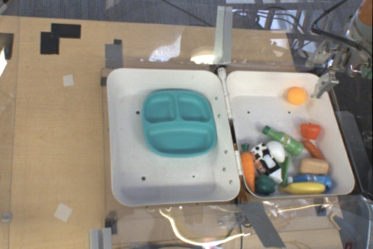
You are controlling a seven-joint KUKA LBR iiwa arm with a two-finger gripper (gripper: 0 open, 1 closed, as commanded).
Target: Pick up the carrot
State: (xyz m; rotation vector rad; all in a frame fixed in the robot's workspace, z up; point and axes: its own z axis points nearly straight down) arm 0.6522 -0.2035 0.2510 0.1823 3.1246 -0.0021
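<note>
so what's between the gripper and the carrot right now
In the camera view, the orange ball and the green bottle lie between the gripper at the right bin's upper right and the carrot at its lower left.

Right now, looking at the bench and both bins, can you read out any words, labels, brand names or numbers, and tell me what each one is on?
No text reads in the camera view.
Green bottle: pale band on it, too small and blurred to tell if it bears print.
Black-and-white toy: patches, no letters.
Teal tray, carrot: no markings visible.
Black shapes on the bench: plain blocks, not letters.
</note>
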